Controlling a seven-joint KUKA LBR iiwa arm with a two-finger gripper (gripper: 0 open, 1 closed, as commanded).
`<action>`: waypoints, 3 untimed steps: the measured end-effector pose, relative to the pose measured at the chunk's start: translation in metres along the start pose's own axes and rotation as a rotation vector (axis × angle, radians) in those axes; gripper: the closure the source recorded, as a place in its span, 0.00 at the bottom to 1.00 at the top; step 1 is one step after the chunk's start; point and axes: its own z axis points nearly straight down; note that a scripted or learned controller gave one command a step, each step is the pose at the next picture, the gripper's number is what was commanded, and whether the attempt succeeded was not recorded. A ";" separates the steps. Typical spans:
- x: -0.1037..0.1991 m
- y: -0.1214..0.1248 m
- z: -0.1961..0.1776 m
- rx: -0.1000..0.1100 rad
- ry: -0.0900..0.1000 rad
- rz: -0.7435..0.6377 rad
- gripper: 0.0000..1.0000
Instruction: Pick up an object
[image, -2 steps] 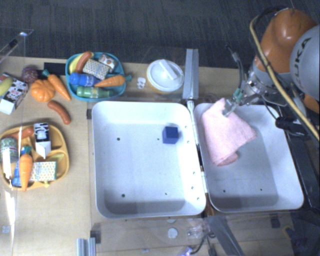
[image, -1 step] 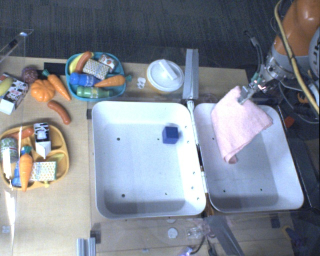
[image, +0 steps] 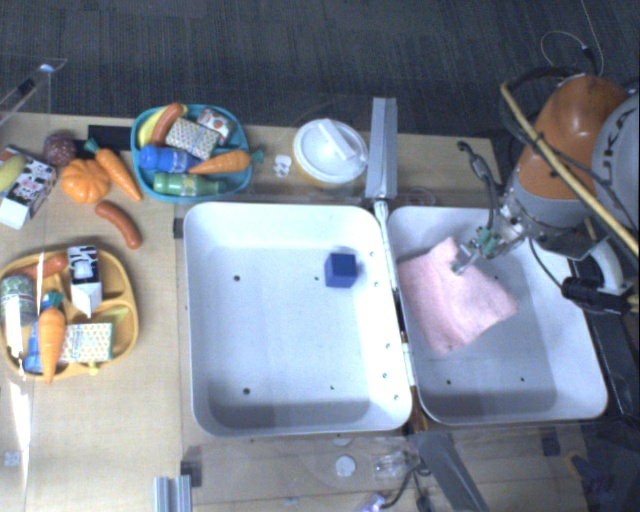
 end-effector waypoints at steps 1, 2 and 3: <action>-0.023 0.063 -0.002 -0.003 -0.002 0.293 1.00; 0.008 0.083 -0.002 -0.003 -0.002 -0.230 1.00; 0.001 0.054 -0.015 -0.002 -0.002 0.117 1.00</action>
